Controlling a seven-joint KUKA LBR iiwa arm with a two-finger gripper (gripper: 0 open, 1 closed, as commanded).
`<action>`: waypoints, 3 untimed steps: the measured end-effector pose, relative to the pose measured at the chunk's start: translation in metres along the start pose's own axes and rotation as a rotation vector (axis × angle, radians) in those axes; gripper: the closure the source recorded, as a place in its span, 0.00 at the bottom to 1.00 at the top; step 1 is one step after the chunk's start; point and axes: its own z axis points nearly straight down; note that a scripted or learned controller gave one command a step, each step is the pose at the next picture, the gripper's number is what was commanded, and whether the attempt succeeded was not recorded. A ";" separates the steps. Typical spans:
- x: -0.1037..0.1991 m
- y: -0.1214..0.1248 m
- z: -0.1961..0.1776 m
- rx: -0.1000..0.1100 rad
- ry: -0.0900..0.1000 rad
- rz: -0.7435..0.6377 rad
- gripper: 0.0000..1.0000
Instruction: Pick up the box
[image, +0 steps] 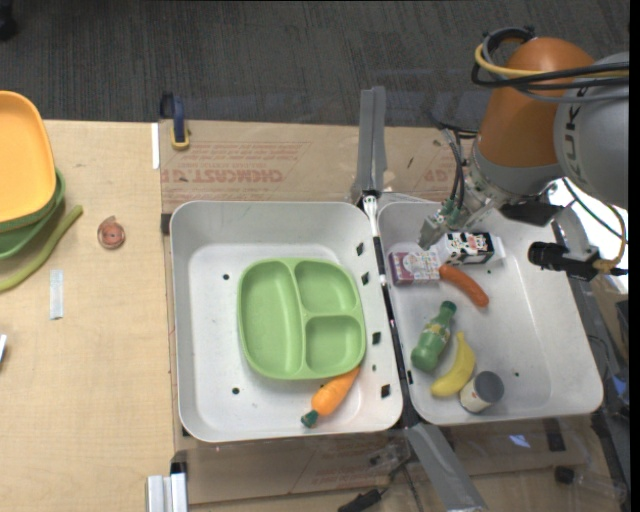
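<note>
Under the pincer (436, 232) and stretching far off to its left lies the surface (90, 380), pale wood with a sheet of brown cardboard (260, 165) at the back. Two white bins sit on it side by side: the left bin (195, 330) lies wholly to the pincer's left, and the right bin (545, 340) lies beneath the pincer and runs off to its right and toward the front. The grey arm (560, 100) with its orange band rises up and to the right of the pincer.

Down and to the left of the pincer, in the left bin, rests a green divided plate (300, 318), with a toy carrot (332, 393) touching its front edge. Far to the left, at the surface's edge, is a stack of yellow and green dishes (25, 180), with a small pink round thing (111, 233) near it.

Just below the pincer lies the box (414, 266), a small purple and white carton flat on the right bin's floor near its back left corner. Just right of the pincer lies a small black and white carton (469, 245). A red-orange sausage-shaped toy (466, 284) lies below and to the right, touching the box's right end. Farther toward the front are a green bottle (434, 340), a banana (456, 368) and a small can (482, 391).

The pincer hangs above the box's back edge; whether its fingers are spread or pressed together I cannot tell, and nothing shows between them.
</note>
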 end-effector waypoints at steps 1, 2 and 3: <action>0.058 -0.027 -0.081 0.000 0.000 0.181 1.00; 0.053 -0.059 -0.007 0.000 0.001 -0.069 1.00; -0.001 0.038 -0.075 -0.002 -0.002 0.010 1.00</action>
